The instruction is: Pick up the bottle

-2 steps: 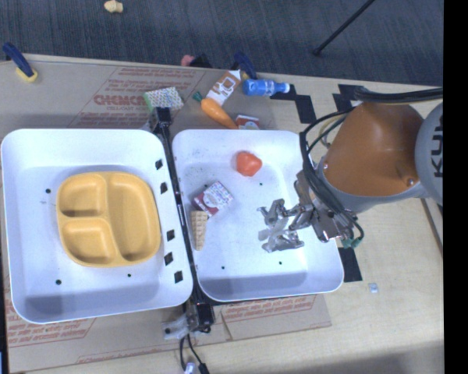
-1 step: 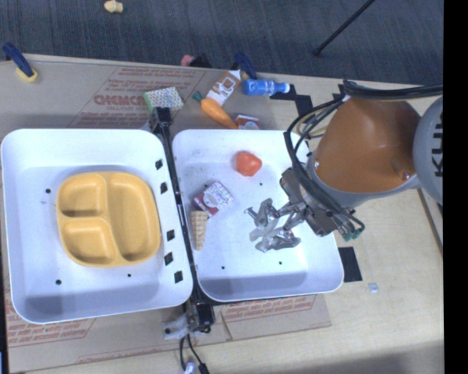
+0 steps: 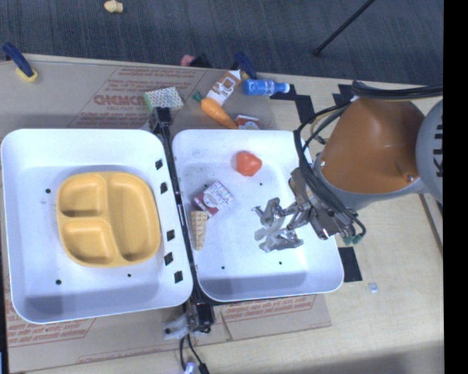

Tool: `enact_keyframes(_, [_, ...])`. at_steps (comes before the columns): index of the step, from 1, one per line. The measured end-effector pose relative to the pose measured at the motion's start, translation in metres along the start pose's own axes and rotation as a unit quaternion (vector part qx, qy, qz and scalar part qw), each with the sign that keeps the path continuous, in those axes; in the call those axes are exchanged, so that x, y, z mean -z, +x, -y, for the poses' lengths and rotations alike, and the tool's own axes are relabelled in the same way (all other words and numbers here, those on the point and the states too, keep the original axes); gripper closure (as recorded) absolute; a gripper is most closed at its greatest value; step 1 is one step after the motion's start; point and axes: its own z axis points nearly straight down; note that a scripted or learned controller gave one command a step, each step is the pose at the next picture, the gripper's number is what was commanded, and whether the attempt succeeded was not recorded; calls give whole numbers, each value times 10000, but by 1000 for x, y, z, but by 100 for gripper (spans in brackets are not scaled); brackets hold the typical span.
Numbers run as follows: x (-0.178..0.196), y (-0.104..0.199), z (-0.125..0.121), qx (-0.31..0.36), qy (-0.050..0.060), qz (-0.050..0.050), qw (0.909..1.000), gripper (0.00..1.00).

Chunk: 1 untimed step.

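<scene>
A small blue bottle (image 3: 264,87) lies on its side on the bench behind the right bin (image 3: 320,275), outside its rim. Beside it to the left lies a white and orange bottle-like item (image 3: 225,86). My gripper (image 3: 273,227) hangs low over the middle of the right bin's floor, well in front of both bottles. It is open, with nothing between its fingers. The grey arm with its orange band (image 3: 372,148) reaches in from the right above the bin's right rim.
The right bin also holds a red round item (image 3: 247,163), a small red and white packet (image 3: 213,197) and a cone (image 3: 198,227). A yellow divided plate (image 3: 108,216) lies in the left bin (image 3: 23,287). An orange carrot (image 3: 217,112) rests behind the bins.
</scene>
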Motion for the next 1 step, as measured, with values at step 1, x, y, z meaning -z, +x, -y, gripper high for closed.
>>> enact_keyframes(1, [-11, 4, 10, -697, -4, -9, 9976, 100])
